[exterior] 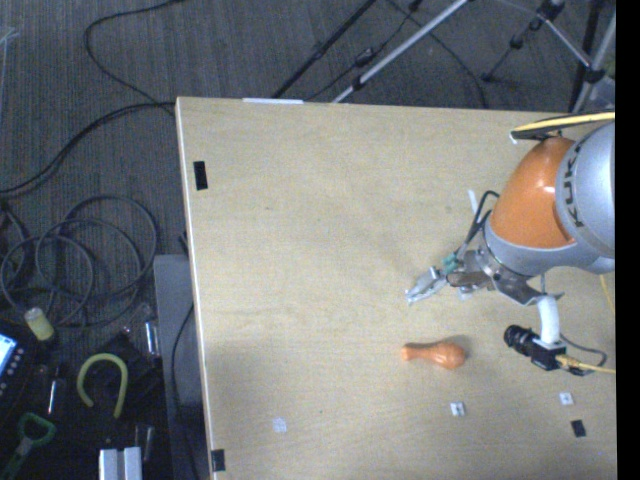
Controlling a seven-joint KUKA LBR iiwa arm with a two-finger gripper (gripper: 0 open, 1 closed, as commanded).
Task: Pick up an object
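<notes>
An orange, gourd-shaped object point(437, 354) lies on its side on the tan board point(300, 268), toward the lower right. My gripper point(423, 288) hangs above the board, pointing left, a short way up and slightly left of the orange object. It is apart from the object, and nothing shows in it. The grey arm with its orange band point(535, 208) comes in from the right.
Small square markers point(457, 408) dot the board's lower right, and a black tag point(200, 175) sits near its left edge. A black fitting with a yellow cable point(540, 350) hangs under the wrist. Cables and tools point(80, 298) cover the floor at left; tripod legs point(430, 23) stand behind.
</notes>
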